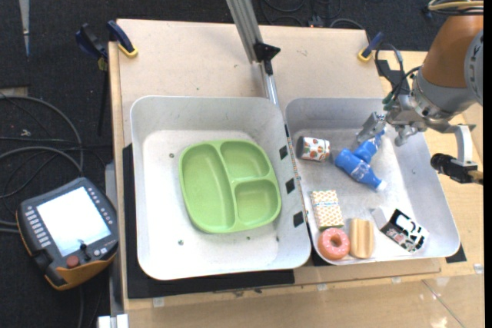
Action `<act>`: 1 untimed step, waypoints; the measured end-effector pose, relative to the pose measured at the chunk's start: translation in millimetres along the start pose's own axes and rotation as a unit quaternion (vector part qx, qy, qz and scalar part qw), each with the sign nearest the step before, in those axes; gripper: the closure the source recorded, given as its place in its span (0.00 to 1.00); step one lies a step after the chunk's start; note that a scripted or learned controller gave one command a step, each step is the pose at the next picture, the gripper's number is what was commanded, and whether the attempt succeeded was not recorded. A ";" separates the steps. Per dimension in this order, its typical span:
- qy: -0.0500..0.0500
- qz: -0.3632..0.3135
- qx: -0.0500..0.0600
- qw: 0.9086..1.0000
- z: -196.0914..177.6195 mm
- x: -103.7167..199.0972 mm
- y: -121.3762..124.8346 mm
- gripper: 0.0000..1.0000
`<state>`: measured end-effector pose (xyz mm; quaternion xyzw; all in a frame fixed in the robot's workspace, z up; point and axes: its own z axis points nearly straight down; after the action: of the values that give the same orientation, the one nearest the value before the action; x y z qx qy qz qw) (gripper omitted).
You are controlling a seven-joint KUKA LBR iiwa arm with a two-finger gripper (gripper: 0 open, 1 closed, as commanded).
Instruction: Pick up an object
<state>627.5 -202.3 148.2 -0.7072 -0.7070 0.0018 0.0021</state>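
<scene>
The gripper (378, 128) hangs over the far part of the right-hand white bin (430, 188), its metal fingers (372, 124) pointing down and leftward at the far end of a blue plastic bottle (360, 160). Whether those fingers stand apart or closed cannot be told at this size, and nothing can be seen clamped between them; the tips sit just above or against the bottle's upper end, which of the two I cannot tell. Behind the gripper the grey arm with its orange band (453, 50) reaches in from the right.

The blue bottle lies tilted on the bin floor, running from the gripper toward the near right. Just left of it, near the bin's left wall, a small white cup with an orange-brown pattern (314, 149) lies on its side. Nearer along that wall rests a small checked box in pink and yellow (327, 207); just near of it a pink frosted doughnut (333, 243) lies beside a tan bread-roll shape (361, 237). A black-and-white packet (404, 230) lies toward the near right corner.

The left-hand white bin (154, 165) holds a light green divided plastic tray (229, 185) with three compartments. On the floor to the near left sits a handheld control pendant with a pale screen (68, 229).
</scene>
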 end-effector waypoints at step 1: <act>0.000 0.000 0.000 1.000 53.8 1.0 -0.5 0.00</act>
<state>626.7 -201.3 94.4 -0.7069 -0.7073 0.0015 0.0018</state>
